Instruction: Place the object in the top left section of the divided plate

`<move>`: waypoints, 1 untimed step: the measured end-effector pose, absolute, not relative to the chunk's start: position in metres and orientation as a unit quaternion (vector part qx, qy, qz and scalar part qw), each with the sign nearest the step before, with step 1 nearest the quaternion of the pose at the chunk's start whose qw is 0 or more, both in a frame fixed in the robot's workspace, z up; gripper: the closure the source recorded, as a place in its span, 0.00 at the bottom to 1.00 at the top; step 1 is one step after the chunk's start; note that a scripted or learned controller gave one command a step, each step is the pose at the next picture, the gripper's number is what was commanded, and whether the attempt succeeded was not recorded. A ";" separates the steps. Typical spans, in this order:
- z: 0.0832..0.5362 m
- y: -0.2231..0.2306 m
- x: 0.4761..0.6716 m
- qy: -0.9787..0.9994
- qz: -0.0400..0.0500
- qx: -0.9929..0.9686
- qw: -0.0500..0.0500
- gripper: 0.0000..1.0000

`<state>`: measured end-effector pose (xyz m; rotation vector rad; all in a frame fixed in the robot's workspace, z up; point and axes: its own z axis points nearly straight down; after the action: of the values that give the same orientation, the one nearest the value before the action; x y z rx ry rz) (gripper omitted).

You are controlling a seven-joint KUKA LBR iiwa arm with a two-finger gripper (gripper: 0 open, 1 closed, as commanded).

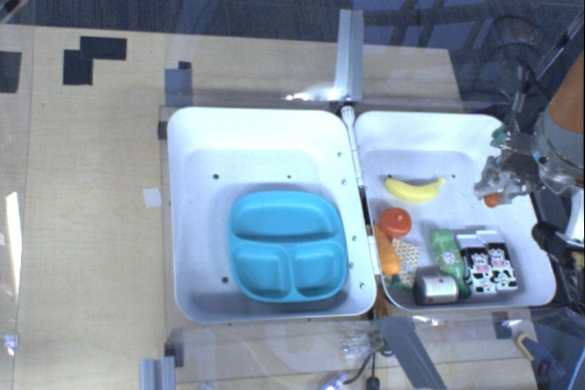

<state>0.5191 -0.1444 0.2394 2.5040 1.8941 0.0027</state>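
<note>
Open bin floor [274,151] around plate [288,244]

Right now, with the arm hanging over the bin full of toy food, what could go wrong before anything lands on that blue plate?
The gripper sits near the right bin's edge, so it might bump the wall. The tomato, carrot, can and milk carton crowd together, so a grab could catch two or slip. The divided plate lies in the left bin, so a carried item might drop crossing the divider.

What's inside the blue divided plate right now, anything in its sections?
The blue divided plate in the left bin holds nothing visible: all three sections show bare blue. The bin floor beneath the plate is covered from view.
</note>
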 end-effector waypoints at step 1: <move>0.117 -0.098 0.486 0.611 -0.001 0.792 -0.001 1.00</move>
<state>0.4857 -0.0982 0.1173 2.4901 1.9204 -0.0030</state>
